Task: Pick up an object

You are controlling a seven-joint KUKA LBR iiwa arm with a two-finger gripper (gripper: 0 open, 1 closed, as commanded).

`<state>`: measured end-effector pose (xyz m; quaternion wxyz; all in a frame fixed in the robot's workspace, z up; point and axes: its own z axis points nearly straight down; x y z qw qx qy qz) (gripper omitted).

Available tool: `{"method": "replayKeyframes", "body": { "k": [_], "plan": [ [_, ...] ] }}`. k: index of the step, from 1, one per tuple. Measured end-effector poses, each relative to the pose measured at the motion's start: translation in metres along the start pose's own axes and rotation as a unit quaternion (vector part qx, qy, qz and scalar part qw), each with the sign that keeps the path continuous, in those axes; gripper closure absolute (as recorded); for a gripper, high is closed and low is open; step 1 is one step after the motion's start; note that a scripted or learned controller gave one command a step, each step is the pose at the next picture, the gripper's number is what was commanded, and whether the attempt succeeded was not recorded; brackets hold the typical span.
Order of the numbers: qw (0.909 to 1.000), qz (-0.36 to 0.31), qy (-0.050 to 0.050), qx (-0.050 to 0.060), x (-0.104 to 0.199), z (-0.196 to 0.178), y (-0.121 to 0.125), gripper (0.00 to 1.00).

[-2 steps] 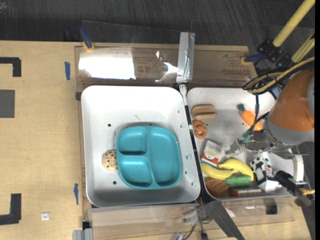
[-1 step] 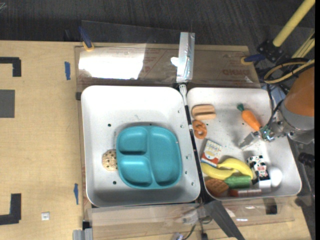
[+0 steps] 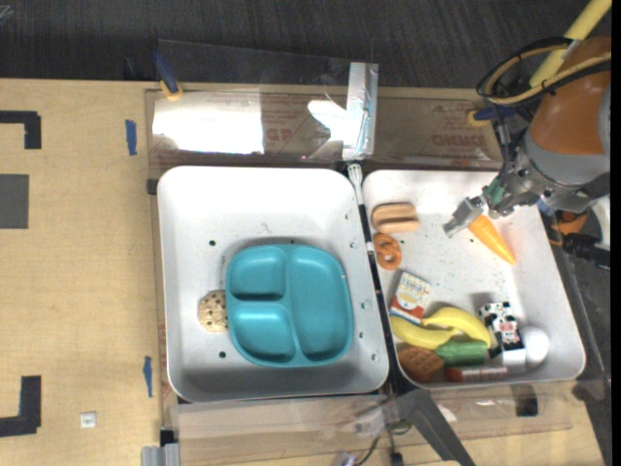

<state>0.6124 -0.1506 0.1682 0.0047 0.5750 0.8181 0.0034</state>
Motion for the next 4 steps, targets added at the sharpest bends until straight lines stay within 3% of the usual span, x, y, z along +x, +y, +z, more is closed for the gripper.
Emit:
{"method": "replayKeyframes", "body": {
  "k": [1,2,3,4],
  "plan": [
    [0.9983,-0.057,0.003,0.006,-0.014,0.05,-0.001,0.0],
    [1.0,-0.004,0.002,0.005,0.005,0.02,-0.026,0.0],
    [0.996,-0.089,0.0,0.004,-0.059,0.034,0.015,0.0],
    [0.9999,-0.015,0.002,0.005,-0.019,0.058,-0.04,0.0]
  ]
}}
